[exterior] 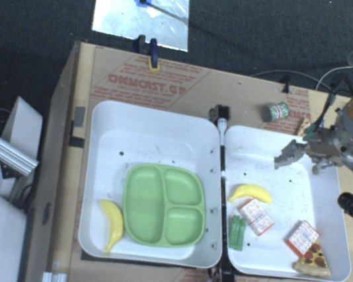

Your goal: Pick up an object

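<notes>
Two bins sit side by side on the tabletop (173, 83). In the left bin (118, 127) a divided plate (164, 206) lies toward the front, with a banana (111, 224) just beside its left front edge. In the right bin (330, 223), a second banana (251, 193) lies near the left wall; a small box (256, 216) sits just in front of it, and a bean pod (236, 233) lies left of the box. Toward the front right, another box (302, 237) sits behind a pizza slice (313, 262). A can (276, 111) lies on the tabletop behind the right bin. The gripper (305, 155) hangs over that bin's back part.
</notes>
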Controlling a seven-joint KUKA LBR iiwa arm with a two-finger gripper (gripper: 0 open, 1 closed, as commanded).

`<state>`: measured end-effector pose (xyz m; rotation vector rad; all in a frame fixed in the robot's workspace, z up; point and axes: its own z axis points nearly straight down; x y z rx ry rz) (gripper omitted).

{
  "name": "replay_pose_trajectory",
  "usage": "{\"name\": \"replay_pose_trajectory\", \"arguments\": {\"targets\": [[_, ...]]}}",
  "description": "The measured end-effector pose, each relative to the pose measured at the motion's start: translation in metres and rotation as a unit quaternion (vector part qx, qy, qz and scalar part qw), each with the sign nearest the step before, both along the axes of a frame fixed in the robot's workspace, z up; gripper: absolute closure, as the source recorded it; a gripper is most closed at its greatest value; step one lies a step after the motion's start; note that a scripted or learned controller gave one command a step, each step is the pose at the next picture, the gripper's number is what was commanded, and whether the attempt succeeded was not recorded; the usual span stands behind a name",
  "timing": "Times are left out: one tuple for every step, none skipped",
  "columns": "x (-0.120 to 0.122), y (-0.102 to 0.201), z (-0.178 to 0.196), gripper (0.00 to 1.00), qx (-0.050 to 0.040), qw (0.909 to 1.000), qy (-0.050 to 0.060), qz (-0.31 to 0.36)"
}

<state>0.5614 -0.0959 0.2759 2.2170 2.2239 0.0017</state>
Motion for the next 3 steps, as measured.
{"name": "replay_pose_trajectory", "arguments": {"targets": [[-0.029,-0.016,-0.097,0.00,0.0000,1.0000,0.001,-0.001],[-0.056,0.000,-0.192,0.00,0.0002,1.0000,0.000,-0.001],[0.042,-0.037,-0.191,0.00,-0.0004,1.0000,-0.001,0.000]]}}
